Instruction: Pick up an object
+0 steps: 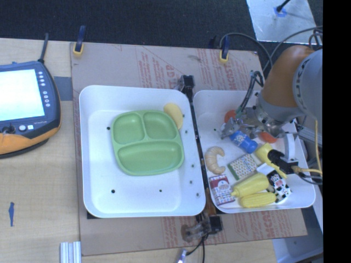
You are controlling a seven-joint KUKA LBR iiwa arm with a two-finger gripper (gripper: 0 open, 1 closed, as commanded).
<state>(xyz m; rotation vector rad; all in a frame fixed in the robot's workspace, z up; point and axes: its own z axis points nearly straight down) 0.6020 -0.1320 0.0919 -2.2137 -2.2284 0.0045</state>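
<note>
Far left of frame: teach pendant (24, 106) with a lit white screen sits on the bench (38, 201), well apart from the bins, bare wood below it down to the lower left corner. Brown board (153, 64) under both bins, clamped at its top edge by two clips, left clip (79, 44) and right clip (223, 49). Left bin (93, 196): green divided plate (147, 142) lies flat near centre, three compartments, nothing visible in them; pale yellow piece (174, 114) touching the plate's upper right corner, near the bin's right wall. Wide bare white floor around the plate on the left and bottom sides, less at top. Bins meet at mid-frame, rims just beside each other, a dark bracket (187, 83) at the top of the seam. Right bin (211, 100) is crowded in its lower half: croissant-shaped piece (214, 159) near the left wall, small red-and-white pack (221, 190) below it, green patterned card (243, 165) to its right, two yellow corn cobs (253, 191) side by side along the bottom edge, black-and-white cow toy (279, 186) touching their right end. Blue item (244, 142) and a yellow item (264, 153) sit mid-bin, a red piece (230, 115) above them. Upper left corner of this bin is bare. Gripper (239, 126) is low over the mid-bin cluster, just beside the blue item; arm (290, 81) covers the bin's upper right, cables around it. Can't tell whether the fingers are open or closed, and nothing visibly held between them.
</note>
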